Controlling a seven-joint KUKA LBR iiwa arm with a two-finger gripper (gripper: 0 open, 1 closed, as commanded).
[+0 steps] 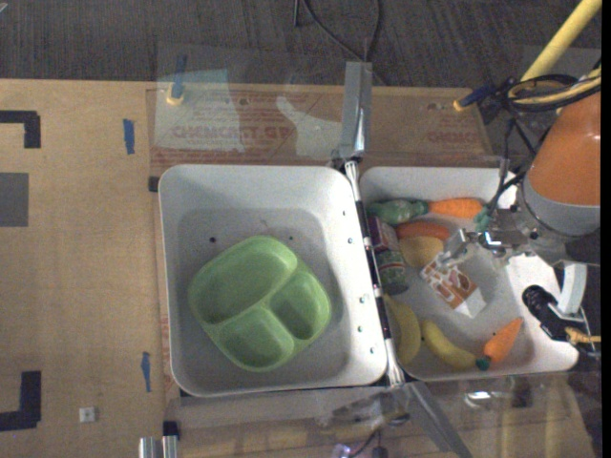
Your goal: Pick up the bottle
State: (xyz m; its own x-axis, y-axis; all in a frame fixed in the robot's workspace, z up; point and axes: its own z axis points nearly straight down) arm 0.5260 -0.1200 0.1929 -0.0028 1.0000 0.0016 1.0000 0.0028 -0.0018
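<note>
Over the right shallow white plastic bin hangs the grey arm with its orange band, and the tool sits low among the clutter above a small white-and-orange printed carton, though whether it is spread or pressed together I cannot tell from this blur. The dark green bottle lies on its side at the bin's top-left, touching an orange carrot, with two yellow bananas lower down. Left bin on the table: a green divided plastic tray, tilted.
</note>
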